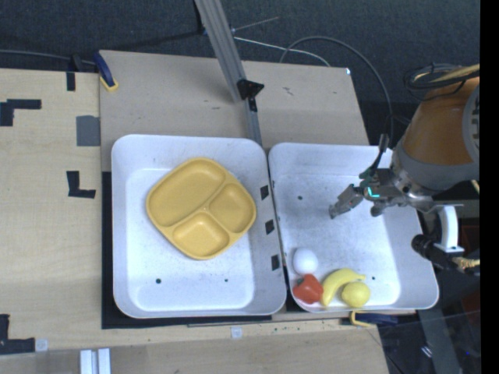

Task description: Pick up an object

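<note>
Several small items lie in the front left corner of the right bin [405, 244]: a white egg [304, 259], a red piece [309, 288], a yellow banana [338, 280] and a round yellow fruit [356, 294]. My gripper [345, 203] hangs over the middle of that bin. It points left from the grey and orange arm [440, 142]. It is above and to the right of the egg and apart from all the items.
The left bin [132, 232] holds a yellow divided plate [201, 207]. A grey metal pole [226, 45] slants down to the wall between the bins. Cables run behind the right bin.
</note>
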Motion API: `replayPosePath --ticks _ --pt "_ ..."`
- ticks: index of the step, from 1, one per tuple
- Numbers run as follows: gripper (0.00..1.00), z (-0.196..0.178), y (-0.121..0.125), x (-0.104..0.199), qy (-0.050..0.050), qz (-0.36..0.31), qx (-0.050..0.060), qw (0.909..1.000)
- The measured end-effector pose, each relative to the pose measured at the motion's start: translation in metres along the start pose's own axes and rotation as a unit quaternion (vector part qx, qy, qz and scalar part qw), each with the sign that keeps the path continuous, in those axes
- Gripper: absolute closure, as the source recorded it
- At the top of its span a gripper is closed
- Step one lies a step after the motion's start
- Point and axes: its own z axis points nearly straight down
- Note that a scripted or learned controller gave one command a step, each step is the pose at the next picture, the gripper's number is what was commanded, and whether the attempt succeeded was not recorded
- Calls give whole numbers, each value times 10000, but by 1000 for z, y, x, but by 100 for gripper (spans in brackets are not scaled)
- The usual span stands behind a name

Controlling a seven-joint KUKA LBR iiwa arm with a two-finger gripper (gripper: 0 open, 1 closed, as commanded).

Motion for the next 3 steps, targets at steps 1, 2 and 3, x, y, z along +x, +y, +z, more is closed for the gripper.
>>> replayPosePath --ticks 1,2,3 --pt "0 62 4 -3 -1 5 29 10000" --pt "0 116 2 -2 -4 2 18 10000" --pt "100 104 3 -2 4 -4 13 10000"
